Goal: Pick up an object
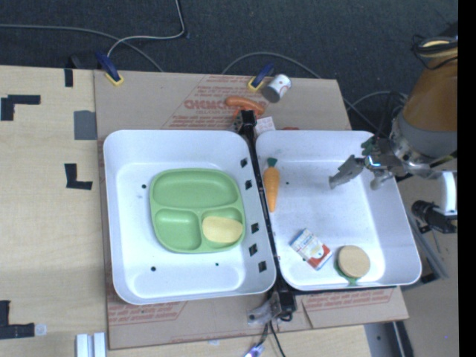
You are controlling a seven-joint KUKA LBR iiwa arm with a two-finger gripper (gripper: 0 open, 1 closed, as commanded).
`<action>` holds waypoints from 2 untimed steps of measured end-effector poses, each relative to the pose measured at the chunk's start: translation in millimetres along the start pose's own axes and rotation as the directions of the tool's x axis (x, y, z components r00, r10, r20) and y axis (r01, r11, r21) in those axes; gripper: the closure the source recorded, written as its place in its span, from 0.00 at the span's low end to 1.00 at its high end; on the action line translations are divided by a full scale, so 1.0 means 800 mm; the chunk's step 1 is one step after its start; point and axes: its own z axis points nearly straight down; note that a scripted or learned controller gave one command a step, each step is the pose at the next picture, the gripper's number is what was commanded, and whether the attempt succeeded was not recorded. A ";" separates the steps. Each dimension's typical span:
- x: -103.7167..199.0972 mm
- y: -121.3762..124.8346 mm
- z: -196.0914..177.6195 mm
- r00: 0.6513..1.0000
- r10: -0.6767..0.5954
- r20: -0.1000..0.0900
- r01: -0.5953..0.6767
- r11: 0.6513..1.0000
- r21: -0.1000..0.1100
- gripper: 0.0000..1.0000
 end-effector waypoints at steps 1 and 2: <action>0.077 0.039 0.116 1.000 -0.001 -0.001 0.001 1.000 0.002 0.00; 0.079 0.091 0.161 1.000 0.000 0.002 0.000 1.000 -0.002 0.00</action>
